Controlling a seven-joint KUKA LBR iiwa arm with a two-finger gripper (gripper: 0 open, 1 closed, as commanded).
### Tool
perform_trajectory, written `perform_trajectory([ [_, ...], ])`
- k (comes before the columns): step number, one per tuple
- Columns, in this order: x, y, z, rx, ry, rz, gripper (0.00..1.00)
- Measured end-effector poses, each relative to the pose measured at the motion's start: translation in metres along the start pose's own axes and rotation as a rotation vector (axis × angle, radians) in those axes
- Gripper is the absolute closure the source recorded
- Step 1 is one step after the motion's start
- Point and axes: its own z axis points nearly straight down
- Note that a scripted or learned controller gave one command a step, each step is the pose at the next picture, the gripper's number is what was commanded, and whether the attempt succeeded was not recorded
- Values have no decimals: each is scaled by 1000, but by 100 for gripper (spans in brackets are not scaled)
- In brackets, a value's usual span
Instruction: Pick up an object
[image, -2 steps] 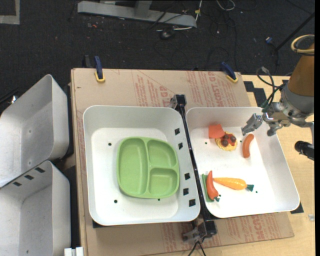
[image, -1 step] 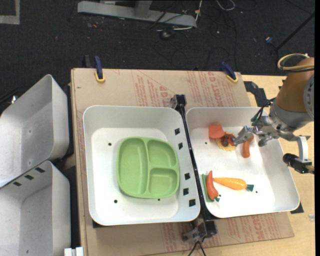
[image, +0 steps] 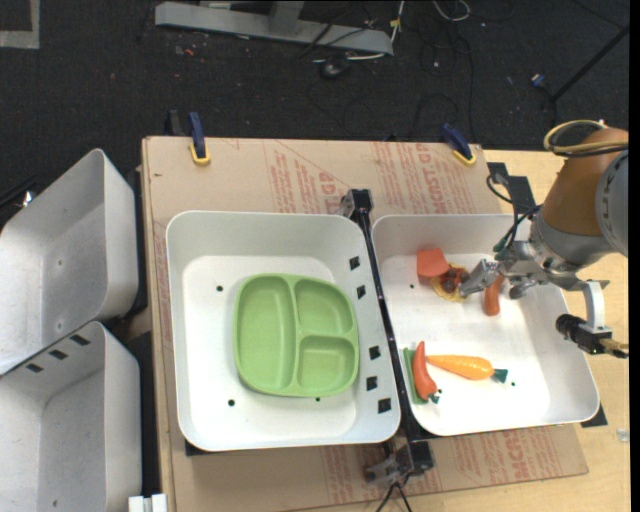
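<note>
At upper right of the right-hand shallow white bin (image: 560, 400), the two-finger gripper (image: 493, 283) sits low over the floor; I read fingers spread fairly wide w/ a small red-orange stubby piece (image: 492, 298) just below and between them, but can't confirm contact, so no hold claimed. Just left: an orange-red cup-like toy (image: 432, 262) touching a dark, yellowish jumble (image: 452, 281), too small to identify. Nearer the front: an orange plastic carrot (image: 462, 367), w/ a red chilli-shaped toy (image: 423, 372) beside its left end. Left bin (image: 200, 420) holds a green three-compartment plate (image: 297, 335). Judgement: the stubby piece looks light, stiff, smooth, prob. slippery; I'd pinch across its mid-length, narrow axis. Fingertips partly masked by the wrist hardware; arm (image: 585, 200) cut off at frame edge.
</note>
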Motion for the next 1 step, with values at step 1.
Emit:
perform_trajectory([
  [1, 0, 1, -12, -4, -1, -1, 100],
])
